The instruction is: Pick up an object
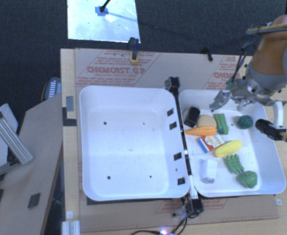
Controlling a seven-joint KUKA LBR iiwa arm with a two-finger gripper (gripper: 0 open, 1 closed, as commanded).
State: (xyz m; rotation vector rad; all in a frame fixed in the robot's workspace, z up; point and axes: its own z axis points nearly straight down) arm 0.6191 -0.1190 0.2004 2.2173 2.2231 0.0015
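Hidden and cut-off parts around the right bin point(275, 177)

The arm point(275, 48) runs off the frame's right edge above that bin; its wrist covers the bin's far rim, and the gripper point(221, 101) fingertips blur together, their spacing unreadable.

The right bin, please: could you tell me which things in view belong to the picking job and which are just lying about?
Job:
claw
right bin
carrot
corn
black block
green bar
green ball
pepper
clear cup

Lying about:
left bin
yellow clip
foil sheet
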